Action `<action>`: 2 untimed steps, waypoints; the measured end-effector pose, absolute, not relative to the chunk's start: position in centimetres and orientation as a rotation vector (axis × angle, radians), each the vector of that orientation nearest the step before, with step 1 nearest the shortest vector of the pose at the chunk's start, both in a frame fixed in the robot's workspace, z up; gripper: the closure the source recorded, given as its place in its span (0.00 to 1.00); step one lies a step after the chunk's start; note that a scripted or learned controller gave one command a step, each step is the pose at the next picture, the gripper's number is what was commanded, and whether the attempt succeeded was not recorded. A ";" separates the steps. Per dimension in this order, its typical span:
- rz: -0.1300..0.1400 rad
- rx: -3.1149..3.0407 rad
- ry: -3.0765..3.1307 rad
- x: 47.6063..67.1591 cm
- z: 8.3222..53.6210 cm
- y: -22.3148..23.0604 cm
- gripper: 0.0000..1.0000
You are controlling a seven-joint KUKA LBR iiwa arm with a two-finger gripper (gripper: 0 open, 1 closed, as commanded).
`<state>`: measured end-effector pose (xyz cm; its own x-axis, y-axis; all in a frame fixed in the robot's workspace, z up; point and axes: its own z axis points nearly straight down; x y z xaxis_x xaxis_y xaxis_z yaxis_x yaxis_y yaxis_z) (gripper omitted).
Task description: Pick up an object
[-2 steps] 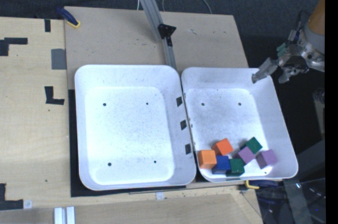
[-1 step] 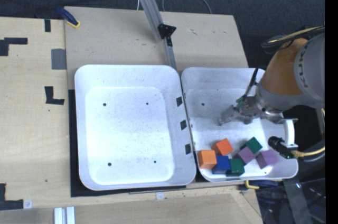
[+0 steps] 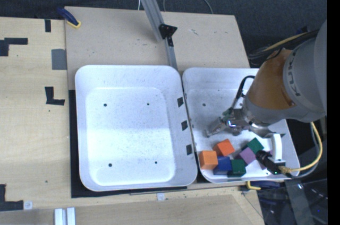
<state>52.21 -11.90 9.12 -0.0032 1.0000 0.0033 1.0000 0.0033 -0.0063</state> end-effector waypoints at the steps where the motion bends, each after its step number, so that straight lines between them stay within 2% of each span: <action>1: -0.013 -2.232 -2.237 48.8 9.5 -16.1 0.00; 2: -0.004 -2.223 -2.227 48.4 16.9 -15.5 0.00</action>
<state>48.39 -15.47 16.93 -0.0019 1.0000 -0.0016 1.0000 0.0019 0.0054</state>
